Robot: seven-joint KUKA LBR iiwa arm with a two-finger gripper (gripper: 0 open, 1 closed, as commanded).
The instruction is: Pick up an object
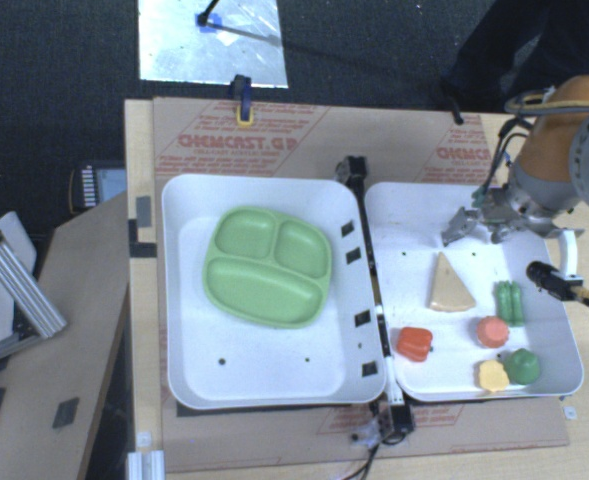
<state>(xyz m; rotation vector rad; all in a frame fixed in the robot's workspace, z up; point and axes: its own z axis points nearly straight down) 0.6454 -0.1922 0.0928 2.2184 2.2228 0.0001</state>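
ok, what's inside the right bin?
In the right bin: a tan wedge, green ridged piece, pink-orange round item, red piece, yellow piece and green piece. The end effector covers some floor at the far end.

Two white bins are seen, the left bin (189,368) and the right bin (414,218). A pale green divided plate (269,266) is shown in the left bin. In the right bin, a tan wedge (450,284), a red-orange piece (414,343), a pink-red ball (491,331), a yellow piece (493,375) and two green pieces (509,302) (522,366) are seen. The arm (564,143) is coloured grey and orange.
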